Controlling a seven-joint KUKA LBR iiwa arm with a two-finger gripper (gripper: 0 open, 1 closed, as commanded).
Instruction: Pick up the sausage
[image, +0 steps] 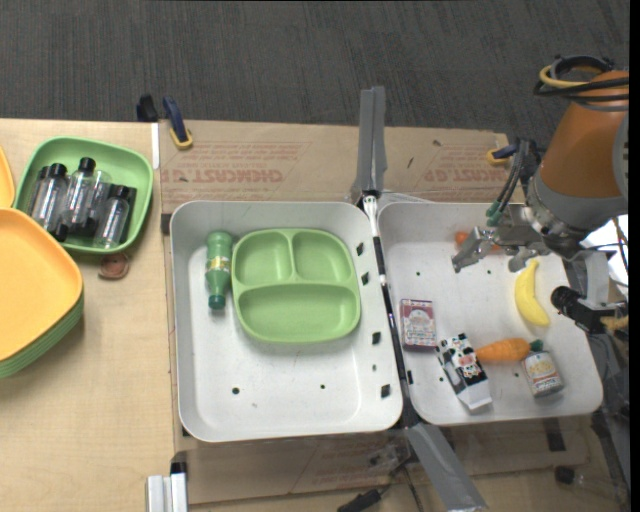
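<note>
A small reddish piece that I take for the sausage (461, 238) lies near the back of the right bin (440, 400), partly hidden behind the gripper's left finger. The gripper (492, 258) hangs over the back part of this bin, just right of the sausage. Its fingers are spread apart and open, with nothing between them. The left fingertip (463, 260) is right beside the sausage; whether it touches is unclear.
The right bin also holds a banana (530, 296), a carrot (503, 350), a milk carton (467, 373), a purple box (418, 323) and a small jar (543, 375). In the left bin (280, 400) are a green divided plate (296, 284) and a green bottle (217, 268).
</note>
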